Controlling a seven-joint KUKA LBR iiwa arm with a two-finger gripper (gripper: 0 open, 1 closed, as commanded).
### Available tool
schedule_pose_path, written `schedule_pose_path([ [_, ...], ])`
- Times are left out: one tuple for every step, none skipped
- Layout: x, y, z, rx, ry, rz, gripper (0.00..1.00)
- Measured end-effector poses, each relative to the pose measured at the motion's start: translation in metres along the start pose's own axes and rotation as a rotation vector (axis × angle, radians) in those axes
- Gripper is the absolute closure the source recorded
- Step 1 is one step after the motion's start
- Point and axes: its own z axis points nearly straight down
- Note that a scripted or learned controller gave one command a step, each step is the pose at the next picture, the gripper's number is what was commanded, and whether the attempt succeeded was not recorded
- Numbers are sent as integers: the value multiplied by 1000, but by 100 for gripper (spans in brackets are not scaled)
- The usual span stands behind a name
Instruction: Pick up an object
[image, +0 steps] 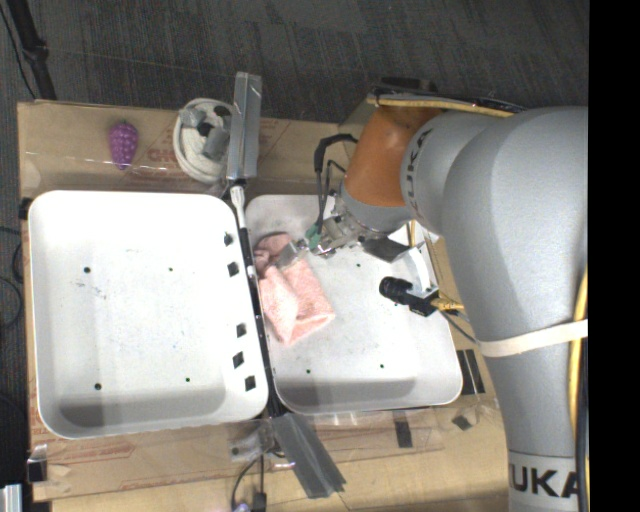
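Note:
A pink, soft-looking block (295, 300) lies in the right bin (400, 370), close to its left wall. A smaller pink piece (268, 245) shows just above it. My gripper (292, 252) reaches in from the right and sits low over the upper end of the pink block, touching or nearly touching it. The arm's grey body and orange band hide the bin's back right corner.
The left bin (130, 400) stands beside the right one, split off by a grey rail with black clips (240, 330). Behind the bins on the bench are a purple grape-like thing (123, 143) and a white coiled object (203, 138).

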Motion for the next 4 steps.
schedule_pose_path([
  [21,-52,6,-2,0,0,0],
  [21,-52,-4,-2,2,-3,100],
  [21,-52,-5,-2,1,-3,0],
  [27,-41,6,-3,-2,9,0],
])
